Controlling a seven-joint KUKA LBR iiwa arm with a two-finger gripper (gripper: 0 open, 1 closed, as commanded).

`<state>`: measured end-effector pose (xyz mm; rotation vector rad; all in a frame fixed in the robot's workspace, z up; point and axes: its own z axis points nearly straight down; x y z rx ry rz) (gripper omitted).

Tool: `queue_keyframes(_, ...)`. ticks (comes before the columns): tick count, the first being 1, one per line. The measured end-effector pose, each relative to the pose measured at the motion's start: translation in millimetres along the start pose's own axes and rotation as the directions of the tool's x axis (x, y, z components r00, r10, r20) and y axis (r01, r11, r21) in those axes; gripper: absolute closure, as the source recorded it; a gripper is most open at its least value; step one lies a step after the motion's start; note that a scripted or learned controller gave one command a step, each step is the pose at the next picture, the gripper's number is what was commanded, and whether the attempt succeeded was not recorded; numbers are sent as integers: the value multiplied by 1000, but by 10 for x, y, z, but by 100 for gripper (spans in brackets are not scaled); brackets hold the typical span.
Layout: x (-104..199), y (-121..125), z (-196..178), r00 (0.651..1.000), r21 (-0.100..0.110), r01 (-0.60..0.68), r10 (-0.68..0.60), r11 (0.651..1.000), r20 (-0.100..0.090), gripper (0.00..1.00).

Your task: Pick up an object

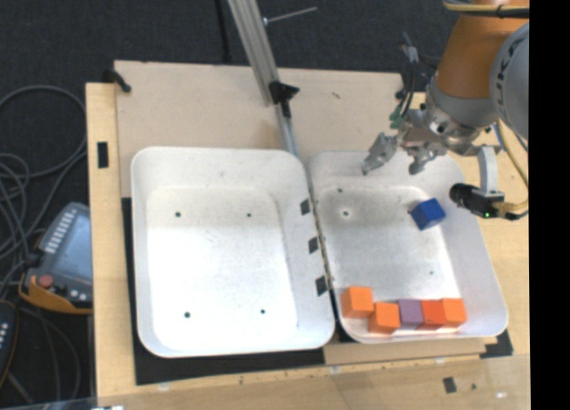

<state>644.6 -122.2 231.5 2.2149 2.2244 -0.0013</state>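
Start at the near edge of your desk (223, 381). In the right bin (463, 248), a row of small blocks lies against its near wall: an orange cube (358, 300) toward the near-left corner, another orange one (386, 316) just beside it, then a purple cube (411, 312), a red-orange cube (434, 311) and one more orange cube (454, 310) at the row's right end. That makes five blocks in the row, each touching or nearly touching its neighbour. They look light and rigid, with flat faces that should grip well, but packed this tightly you get little room for fingers between them.

Further back, a single blue cube (427, 213) sits alone in the right half of the same bin, tilted a little and well apart from the row. You would likely find it the easiest target: take it across two opposite flat faces, turning the wrist to match its angle. It should neither crush nor slip much.

That gives six blocks in all. The left bin (151, 221) is the second of two.

Beyond the blue cube, over the far edge of the right bin, the end effector (398, 158) hangs with its two fingers spread apart and nothing between them.
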Motion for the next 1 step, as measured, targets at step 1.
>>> queue_keyframes(1, -674, 353, 488, 1000, 1, -8, 8, 1000, 2, 0)
